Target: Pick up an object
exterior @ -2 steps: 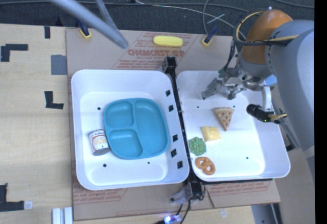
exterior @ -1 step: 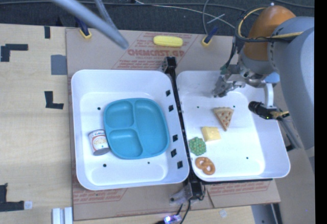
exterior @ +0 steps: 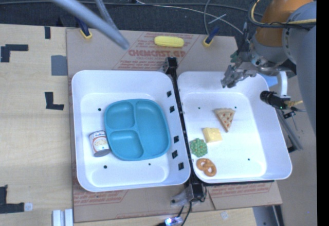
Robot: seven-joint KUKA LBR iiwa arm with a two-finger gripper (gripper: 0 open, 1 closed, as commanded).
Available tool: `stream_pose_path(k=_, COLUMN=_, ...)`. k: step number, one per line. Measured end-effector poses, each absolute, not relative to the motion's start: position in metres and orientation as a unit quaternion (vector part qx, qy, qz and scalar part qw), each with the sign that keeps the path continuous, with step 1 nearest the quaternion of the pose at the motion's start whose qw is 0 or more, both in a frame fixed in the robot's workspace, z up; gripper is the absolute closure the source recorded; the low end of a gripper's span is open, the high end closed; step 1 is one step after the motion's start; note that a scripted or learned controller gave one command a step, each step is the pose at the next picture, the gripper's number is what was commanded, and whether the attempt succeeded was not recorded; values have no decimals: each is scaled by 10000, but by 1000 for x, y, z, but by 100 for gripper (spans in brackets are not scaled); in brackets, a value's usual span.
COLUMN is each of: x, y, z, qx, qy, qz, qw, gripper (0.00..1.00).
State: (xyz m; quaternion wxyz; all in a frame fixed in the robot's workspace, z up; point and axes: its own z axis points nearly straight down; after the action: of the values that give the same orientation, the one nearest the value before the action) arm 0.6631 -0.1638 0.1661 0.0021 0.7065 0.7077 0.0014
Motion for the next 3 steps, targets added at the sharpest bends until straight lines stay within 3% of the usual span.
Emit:
stream_pose_path(k=1, x=664, y=-163, z=220, qx=7066, qy=7076, qz=11, qw=19, gripper=100)
stream_pose_path(k=2, x=665, y=-163, z=231, qx=7067, qy=7075, qz=1, qw=1, gripper=100)
stream_pose_path(k=3, x=664, y=-114, z=239, qx=7056, qy=7086, qz=-4, qw=-4, gripper=100)
